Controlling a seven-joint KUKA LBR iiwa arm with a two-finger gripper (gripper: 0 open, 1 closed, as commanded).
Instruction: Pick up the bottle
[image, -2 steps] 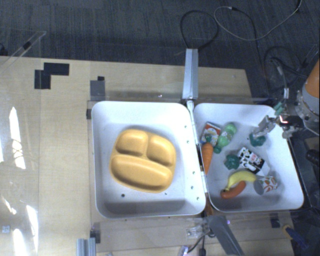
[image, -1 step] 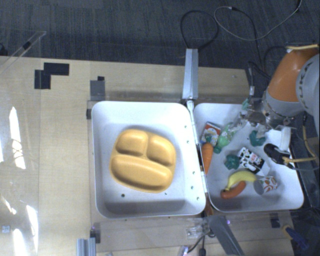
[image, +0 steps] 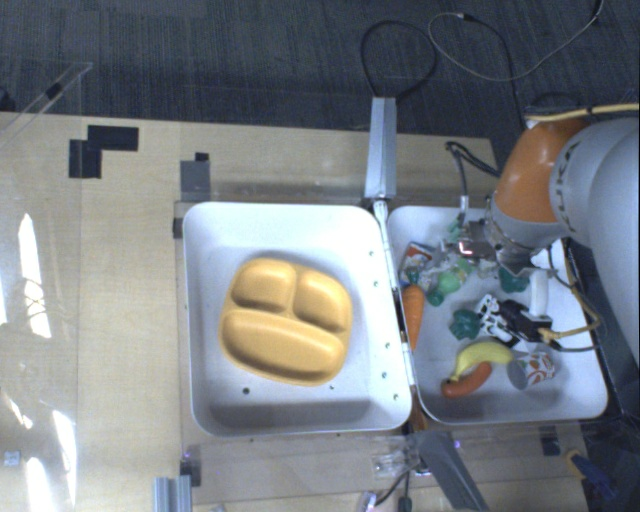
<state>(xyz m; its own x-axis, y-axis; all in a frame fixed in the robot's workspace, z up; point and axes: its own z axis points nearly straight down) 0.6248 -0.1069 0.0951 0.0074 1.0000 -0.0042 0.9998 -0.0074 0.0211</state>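
Observation:
A small green-tinted bottle (image: 446, 284) seems to lie in the upper left part of the right bin (image: 585, 400), among clutter; its outline is hard to make out. My gripper (image: 466, 243) reaches in from the right, low over the bin's back part. It sits just above and right of the bottle. The wrist and its orange band cover the gripper's far side. Nothing shows held in the gripper.
The right bin also holds a carrot (image: 411, 312) along its left wall, a teal piece (image: 465, 323), a banana (image: 481, 354), a red sausage (image: 467, 380), a small patterned cup (image: 531, 370) and a crumpled wrapper (image: 416, 262). A big yellow bread-like lump (image: 288, 318) lies in the left bin (image: 205, 400).

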